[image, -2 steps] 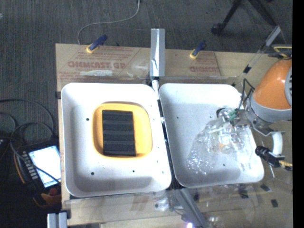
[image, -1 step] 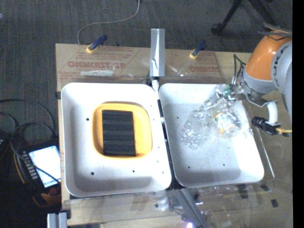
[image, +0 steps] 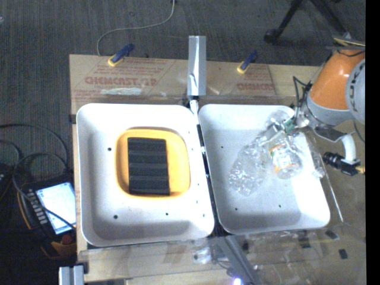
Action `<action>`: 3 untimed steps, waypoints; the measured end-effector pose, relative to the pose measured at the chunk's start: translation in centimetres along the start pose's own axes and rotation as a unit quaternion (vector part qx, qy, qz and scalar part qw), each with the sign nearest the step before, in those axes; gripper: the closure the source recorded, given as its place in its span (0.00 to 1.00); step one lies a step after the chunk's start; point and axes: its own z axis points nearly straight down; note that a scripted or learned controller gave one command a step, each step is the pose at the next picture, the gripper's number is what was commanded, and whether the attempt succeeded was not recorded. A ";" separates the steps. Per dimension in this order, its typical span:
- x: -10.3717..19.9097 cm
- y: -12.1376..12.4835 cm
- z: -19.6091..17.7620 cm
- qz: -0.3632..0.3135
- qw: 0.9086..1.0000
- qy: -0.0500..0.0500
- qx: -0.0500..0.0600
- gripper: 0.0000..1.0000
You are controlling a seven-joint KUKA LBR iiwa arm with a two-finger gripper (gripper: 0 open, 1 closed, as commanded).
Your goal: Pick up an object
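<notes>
Pincer (image: 284, 136) state I'm unable to tell, but I'm seeing it hovering over the right bin (image: 309, 209), touching the crumpled clear plastic (image: 252, 165) trailing lower-left.

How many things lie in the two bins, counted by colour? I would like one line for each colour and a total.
Yellow with black top: 1, the block in the left bin
Clear: 1, the crumpled plastic item in the right bin; it may be more than one piece, I cannot tell
Total: 2
</notes>
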 end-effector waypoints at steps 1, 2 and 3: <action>0.5 -2.4 -0.3 -0.052 0.999 0.002 0.006 0.00; -1.1 3.2 -2.3 -0.065 0.997 0.018 0.027 0.00; 1.1 1.4 -3.1 -0.182 0.983 0.021 0.026 0.00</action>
